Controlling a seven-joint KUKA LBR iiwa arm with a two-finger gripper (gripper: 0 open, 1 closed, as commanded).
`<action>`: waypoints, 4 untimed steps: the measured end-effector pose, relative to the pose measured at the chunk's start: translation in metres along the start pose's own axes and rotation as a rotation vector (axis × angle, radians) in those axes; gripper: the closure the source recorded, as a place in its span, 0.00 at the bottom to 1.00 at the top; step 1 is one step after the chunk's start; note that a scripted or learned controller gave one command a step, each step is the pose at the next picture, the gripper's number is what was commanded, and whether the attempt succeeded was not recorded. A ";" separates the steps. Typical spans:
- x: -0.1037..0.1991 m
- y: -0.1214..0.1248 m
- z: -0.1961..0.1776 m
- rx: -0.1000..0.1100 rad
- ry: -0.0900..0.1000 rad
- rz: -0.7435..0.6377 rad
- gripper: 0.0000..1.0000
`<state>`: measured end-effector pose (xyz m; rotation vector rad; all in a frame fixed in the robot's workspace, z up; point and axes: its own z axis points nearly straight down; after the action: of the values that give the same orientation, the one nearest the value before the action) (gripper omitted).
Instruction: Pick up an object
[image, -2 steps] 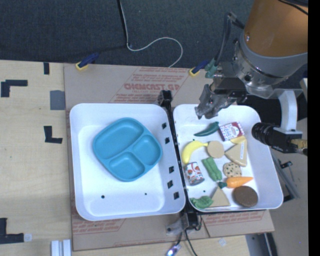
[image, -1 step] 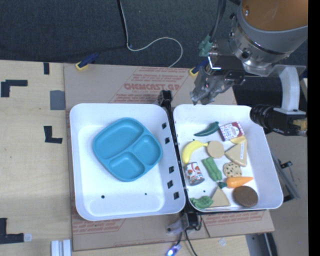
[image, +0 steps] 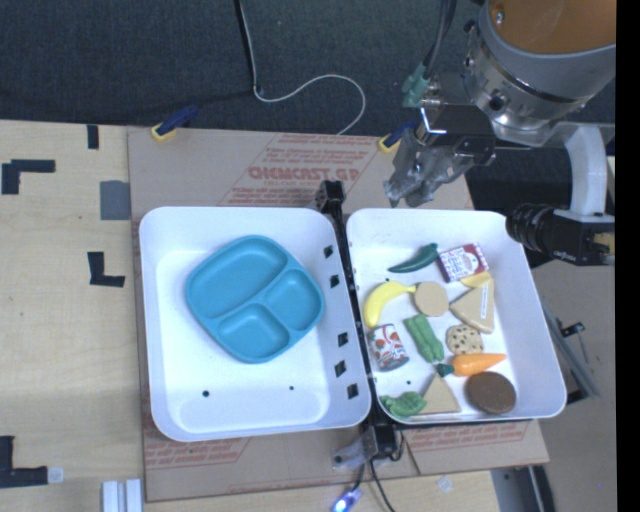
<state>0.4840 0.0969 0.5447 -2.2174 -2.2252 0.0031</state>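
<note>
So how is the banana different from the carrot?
The banana is yellow and curved; the carrot is orange and straight. The banana lies near the right bin's left wall, the carrot lower down, towards the right side. Both are toy foods lying flat in the same bin.
</note>
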 end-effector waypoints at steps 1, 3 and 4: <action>0.000 0.000 -0.010 0.001 -0.001 -0.001 1.00; 0.001 0.001 -0.029 0.003 -0.001 -0.003 1.00; 0.002 0.001 -0.039 0.005 -0.001 -0.004 1.00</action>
<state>0.4854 0.0986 0.5836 -2.2113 -2.2274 0.0094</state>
